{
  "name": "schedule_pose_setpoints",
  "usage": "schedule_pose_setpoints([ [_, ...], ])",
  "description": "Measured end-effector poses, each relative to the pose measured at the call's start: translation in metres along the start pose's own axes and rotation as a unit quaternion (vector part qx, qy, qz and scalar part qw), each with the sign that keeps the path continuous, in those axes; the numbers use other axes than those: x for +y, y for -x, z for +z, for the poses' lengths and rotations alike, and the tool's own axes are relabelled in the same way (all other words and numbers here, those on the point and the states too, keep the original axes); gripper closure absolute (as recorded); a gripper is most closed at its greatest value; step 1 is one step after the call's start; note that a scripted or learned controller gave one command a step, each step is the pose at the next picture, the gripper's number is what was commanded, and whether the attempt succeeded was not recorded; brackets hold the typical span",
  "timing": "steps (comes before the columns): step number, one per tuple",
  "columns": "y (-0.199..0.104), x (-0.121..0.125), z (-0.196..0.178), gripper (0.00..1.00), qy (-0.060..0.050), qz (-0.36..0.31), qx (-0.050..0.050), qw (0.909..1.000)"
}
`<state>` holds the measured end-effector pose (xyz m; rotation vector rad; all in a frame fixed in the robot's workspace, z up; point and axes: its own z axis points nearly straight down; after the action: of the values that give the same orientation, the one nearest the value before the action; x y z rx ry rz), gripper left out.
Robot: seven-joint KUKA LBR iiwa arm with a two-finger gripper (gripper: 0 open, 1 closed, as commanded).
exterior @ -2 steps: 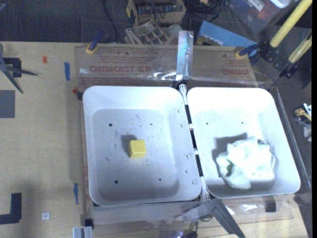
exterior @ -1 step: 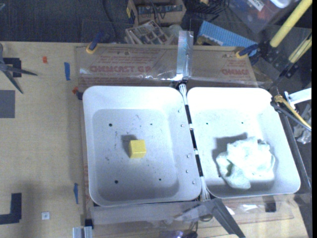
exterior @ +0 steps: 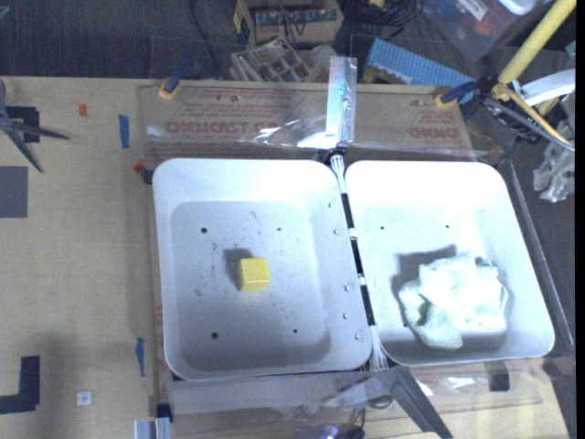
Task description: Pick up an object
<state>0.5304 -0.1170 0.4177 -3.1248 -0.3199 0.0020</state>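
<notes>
A small yellow block (exterior: pixel 253 273) lies near the middle of the left white bin (exterior: pixel 183 199). A crumpled white cloth with a pale green tinge (exterior: pixel 454 302) lies in the lower part of the right white bin (exterior: pixel 512 208).
The two bins sit side by side on a wooden bench, joined by a thin divider (exterior: pixel 352 245). A clear plastic sheet and upright panel (exterior: pixel 341 99) stand behind them. Clutter of boxes and cables lies at the back, with a yellow pole (exterior: pixel 544 26) at upper right.
</notes>
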Motion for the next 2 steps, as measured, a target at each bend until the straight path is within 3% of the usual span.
schedule_pose_setpoints([
  [1, 0.040, -0.037, 0.061, 1.00, -0.001, 0.002, -0.001, 1.0000],
  [2, 0.032, -0.095, -0.017, 1.00, 0.001, 0.003, 0.001, 1.0000],
])
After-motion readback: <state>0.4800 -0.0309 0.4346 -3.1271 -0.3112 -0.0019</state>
